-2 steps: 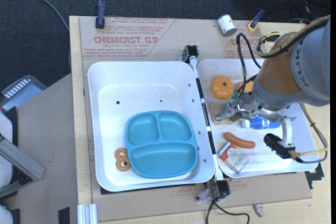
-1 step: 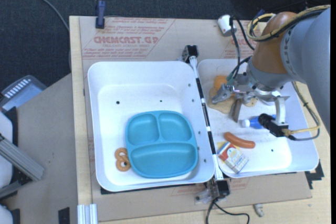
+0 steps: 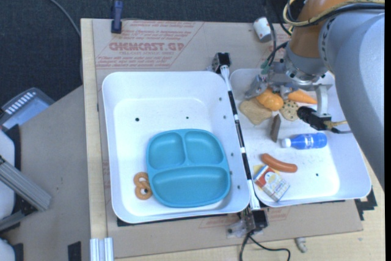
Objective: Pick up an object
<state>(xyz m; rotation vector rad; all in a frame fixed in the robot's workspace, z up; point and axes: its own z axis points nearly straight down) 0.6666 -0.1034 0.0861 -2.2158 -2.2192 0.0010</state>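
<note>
Camera view, left bin [image 3: 122,95] blue tray [image 3: 188,166], right bin [image 3: 342,183] sausage [image 3: 279,162], bottle [image 3: 304,142]

The grey arm [image 3: 348,40] reaches in from the right, wrist angled downward.

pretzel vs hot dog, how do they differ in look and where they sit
The pretzel is a small tan, looped twist; the hot dog is a smooth, reddish-orange, straight link. The pretzel lies in the left bin, touching the blue divided plate; the hot dog lies in the right bin, just above a small packet. Both lie flat near the bins' front edge.
</note>
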